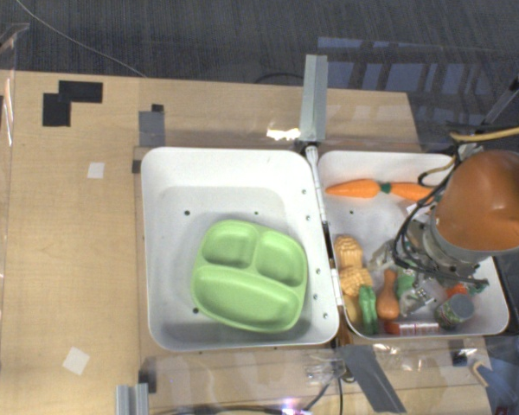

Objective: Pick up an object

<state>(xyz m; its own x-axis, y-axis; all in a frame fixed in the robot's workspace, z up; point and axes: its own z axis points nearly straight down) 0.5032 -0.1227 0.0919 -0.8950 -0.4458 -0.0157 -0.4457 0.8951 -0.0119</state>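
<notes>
Orange-banded arm hangs over the right bin point(493, 314); its gripper point(422, 290) grasp state is unclear. Smooth toy carrot point(353, 189) looks light, rigid, best pinched mid-body.

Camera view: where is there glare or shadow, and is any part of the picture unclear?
In the camera view, a bright glare spot sits on the bench behind the left bin; the green plate casts a soft shadow there; the arm covers the gripper, and small items below it look blurred.
</notes>
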